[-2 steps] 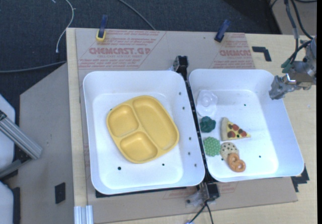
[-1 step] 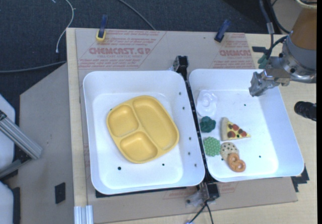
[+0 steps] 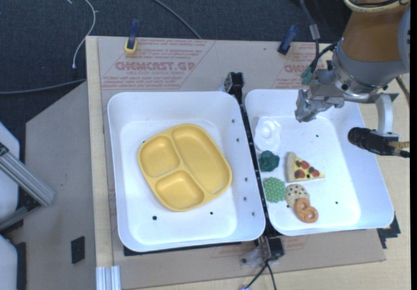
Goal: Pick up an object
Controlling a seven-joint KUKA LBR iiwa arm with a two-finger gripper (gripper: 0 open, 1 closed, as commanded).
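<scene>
In the right bin (image 3: 365,171) several toy foods lie along its left side: a white piece (image 3: 268,131), a dark green broccoli (image 3: 268,161), a pizza slice (image 3: 302,169), a light green round piece (image 3: 274,188), a chocolate-chip cookie (image 3: 296,192) and a pretzel (image 3: 305,211). My gripper (image 3: 304,111) hangs over the back of this bin, above and to the right of the white piece. Nothing shows between its fingers.
The left bin (image 3: 124,152) holds a yellow divided plate (image 3: 184,166). A black clamp (image 3: 234,81) sits between the bins at the back. A black cylinder (image 3: 371,141) juts in at the right bin's right edge. Blue clips (image 3: 133,29) mark the board's rear.
</scene>
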